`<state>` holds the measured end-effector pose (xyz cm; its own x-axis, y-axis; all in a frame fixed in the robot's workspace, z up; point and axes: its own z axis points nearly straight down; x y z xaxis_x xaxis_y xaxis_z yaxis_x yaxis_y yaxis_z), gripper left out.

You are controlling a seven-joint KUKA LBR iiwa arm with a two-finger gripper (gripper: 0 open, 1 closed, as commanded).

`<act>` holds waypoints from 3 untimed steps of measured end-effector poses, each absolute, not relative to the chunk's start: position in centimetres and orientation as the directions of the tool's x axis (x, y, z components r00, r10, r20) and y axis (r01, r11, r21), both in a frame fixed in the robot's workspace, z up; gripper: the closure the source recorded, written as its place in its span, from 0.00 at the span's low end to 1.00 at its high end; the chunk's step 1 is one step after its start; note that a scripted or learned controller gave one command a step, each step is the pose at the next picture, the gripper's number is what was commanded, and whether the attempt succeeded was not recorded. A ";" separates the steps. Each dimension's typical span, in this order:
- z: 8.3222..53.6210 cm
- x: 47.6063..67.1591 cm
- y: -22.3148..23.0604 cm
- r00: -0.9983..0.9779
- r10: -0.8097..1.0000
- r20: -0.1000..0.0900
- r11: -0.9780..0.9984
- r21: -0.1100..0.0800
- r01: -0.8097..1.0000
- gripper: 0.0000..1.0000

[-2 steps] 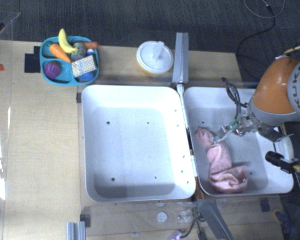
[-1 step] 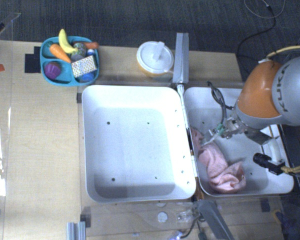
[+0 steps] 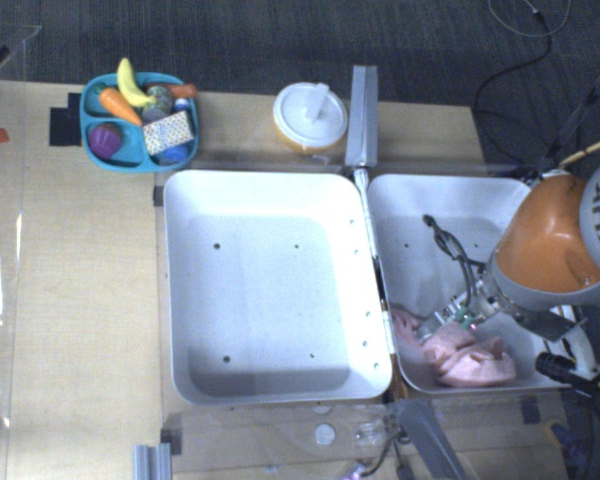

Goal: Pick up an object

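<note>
A crumpled pink cloth [image 3: 460,355] lies in the near part of the right bin [image 3: 450,208]. My gripper [image 3: 461,315] reaches down into that bin from the right, just above the cloth's top edge. The arm's orange band [image 3: 550,240] sits above it and hides the wrist. A dark cable runs along the arm toward the gripper.
The left bin [image 3: 270,278] stands beside the right one, with a metal divider [image 3: 361,118] behind them. At the back left a blue tray [image 3: 93,150] holds toy food, and a yellow lidded cup [image 3: 310,116] stands near it. Cables trail at the right.
</note>
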<state>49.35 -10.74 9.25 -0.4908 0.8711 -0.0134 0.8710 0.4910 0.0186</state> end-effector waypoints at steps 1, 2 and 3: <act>10.5 49.6 -10.5 -0.493 0.870 -0.015 0.493 0.025 0.870 1.00; 10.5 49.6 -10.6 -0.493 0.870 -0.015 0.493 0.025 0.870 0.00; 9.1 56.0 -10.4 -0.240 0.971 -0.004 0.240 0.014 0.971 0.00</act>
